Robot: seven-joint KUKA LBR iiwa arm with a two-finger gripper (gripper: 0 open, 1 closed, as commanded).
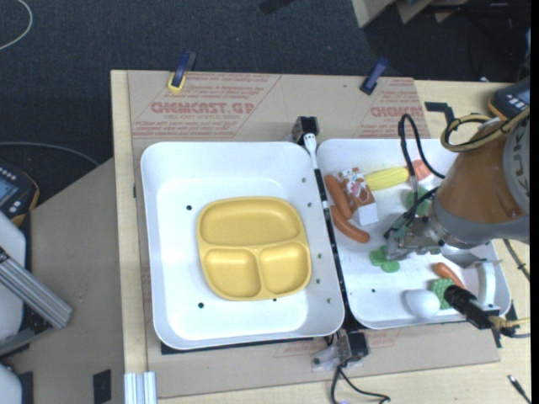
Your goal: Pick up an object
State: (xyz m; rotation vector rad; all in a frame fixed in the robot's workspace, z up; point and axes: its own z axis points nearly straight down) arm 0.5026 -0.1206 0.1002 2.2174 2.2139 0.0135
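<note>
The green piece (386, 262) lay in the right bin (370, 310), low in the right half of the frame, just under and slightly left of the tool (410, 241) — so the coming move looked like a short drop with a small shift toward the frame's left. It was small, lumpy and glossy, like moulded plastic toy food, with no clear long axis that I could make out. Whether the tool was released or clenched could not be told; the wrist and cabling hid it.

Other things crowded close. Two sausages (344, 213) lay to the upper left of the tool, smooth and reddish-brown, their long axes running from upper left to lower right. A corn cob (386, 178) lay above, yellow and ridged, its axis nearly level across the frame. A white egg-like lump (419, 302) and a carrot (449, 273) sat toward the lower right.

In the left bin (160, 225) rested a yellow tray (253, 247) — matte, rounded, three compartments — well apart from the tool.
</note>
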